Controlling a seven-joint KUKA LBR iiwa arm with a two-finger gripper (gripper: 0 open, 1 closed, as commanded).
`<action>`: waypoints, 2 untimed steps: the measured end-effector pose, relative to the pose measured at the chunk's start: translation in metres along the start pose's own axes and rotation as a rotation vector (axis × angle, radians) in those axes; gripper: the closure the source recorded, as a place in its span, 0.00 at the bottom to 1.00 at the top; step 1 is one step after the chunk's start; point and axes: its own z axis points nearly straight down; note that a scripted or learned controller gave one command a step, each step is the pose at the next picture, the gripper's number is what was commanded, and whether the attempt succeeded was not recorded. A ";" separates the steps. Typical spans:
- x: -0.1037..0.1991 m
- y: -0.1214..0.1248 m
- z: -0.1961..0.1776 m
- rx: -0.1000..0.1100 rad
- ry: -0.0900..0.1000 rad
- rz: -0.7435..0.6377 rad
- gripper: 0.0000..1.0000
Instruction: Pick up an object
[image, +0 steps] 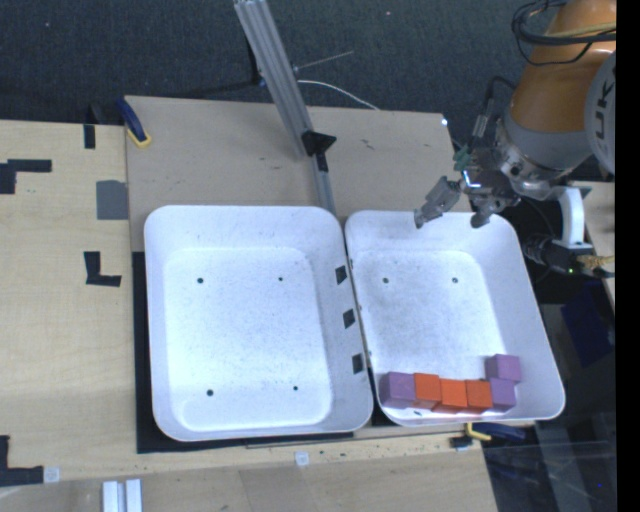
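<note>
Over the far rim of the right bin the jaws hang spread apart, two dark fingers well separated with only white bin wall showing between them, so they have hold of nothing. The grey arm with its orange band comes in from the right, carrying them high above the bin floor, which reads as a parked or approach pose rather than a grasp.

The things to pick lie at the opposite, near end of that same bin: a row of small blocks pressed along the near wall, purple at the left, orange ones in the middle, and purple again at the right, where one block seems to sit a little higher (stacked or merely behind, I cannot tell). They touch one another and the rim, which probably leaves little room for a finger on the wall side; a grasp across the row looks more promising. The left bin on the bench holds no blocks.
</note>
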 end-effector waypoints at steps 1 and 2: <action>-0.012 0.066 0.179 0.005 -0.001 -0.001 0.00; -0.011 0.067 0.164 0.001 -0.002 -0.002 1.00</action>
